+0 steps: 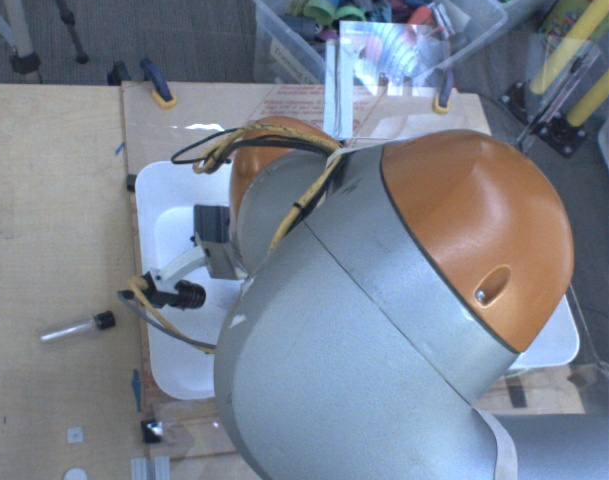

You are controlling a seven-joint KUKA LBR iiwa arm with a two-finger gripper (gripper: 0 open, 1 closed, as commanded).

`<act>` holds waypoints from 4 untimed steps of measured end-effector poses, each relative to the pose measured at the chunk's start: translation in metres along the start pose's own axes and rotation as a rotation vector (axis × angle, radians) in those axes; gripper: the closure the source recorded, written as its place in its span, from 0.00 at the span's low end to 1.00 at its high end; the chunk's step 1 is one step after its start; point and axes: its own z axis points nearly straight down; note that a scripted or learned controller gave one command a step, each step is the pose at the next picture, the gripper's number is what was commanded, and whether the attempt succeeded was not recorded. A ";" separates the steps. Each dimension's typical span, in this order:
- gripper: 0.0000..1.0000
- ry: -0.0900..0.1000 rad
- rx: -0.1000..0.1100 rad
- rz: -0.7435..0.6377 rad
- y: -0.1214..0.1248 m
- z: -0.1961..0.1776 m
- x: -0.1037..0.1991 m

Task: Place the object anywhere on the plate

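Plate and object behind arm (384, 308)

Toy-filled clear tub (384, 8) (top edge)

Bulky grey arm (364, 368), domed orange band (474, 228), black-and-yellow cables (274, 148) along wrist.
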 end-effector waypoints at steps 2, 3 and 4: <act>1.00 -0.001 -0.001 0.031 -0.005 -0.068 -0.023; 1.00 0.004 -0.002 0.008 0.009 -0.183 0.040; 0.00 0.004 -0.002 0.009 0.010 -0.183 0.040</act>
